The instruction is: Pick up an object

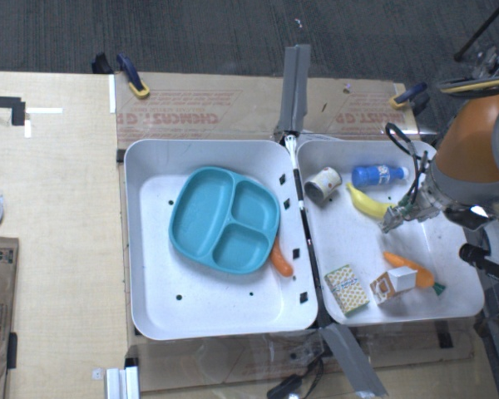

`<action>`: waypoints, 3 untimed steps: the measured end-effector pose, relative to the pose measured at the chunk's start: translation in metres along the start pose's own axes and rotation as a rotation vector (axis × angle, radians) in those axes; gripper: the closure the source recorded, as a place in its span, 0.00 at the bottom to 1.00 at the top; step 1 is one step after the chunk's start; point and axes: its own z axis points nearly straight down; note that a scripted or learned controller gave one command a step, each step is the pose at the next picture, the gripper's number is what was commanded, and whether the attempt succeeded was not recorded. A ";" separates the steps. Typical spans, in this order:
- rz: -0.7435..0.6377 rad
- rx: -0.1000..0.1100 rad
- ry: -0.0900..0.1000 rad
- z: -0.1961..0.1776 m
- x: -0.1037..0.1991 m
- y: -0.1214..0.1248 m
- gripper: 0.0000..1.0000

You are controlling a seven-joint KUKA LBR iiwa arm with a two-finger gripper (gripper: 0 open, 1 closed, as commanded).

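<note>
My gripper (394, 217) hangs low in the right bin (358, 239), just right of a yellow banana (364, 201) and close to its end. I see nothing held in it. A blue bottle (378, 174) lies behind the banana, and a silver can (323, 184) lies on its side to the left. Near the front of this bin are a checkered box (347, 289), a small brown-and-white carton (396, 285) and an orange carrot (409, 266). The left bin (150, 289) holds a blue divided plate (224, 219) with a second carrot (281, 262) beside it.
A grey divider post (296, 90) rises behind the seam between the bins. Clamps (133, 76) sit on the cardboard at the back. The arm's orange band (474, 144) looms over the right bin's right side.
</note>
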 end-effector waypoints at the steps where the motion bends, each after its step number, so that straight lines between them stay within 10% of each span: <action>1: 0.026 0.000 0.001 -0.118 0.025 0.046 1.00; 2: 0.027 0.002 0.001 -0.117 0.024 0.045 0.00; 3: 0.115 0.002 0.000 -0.179 0.007 0.075 0.00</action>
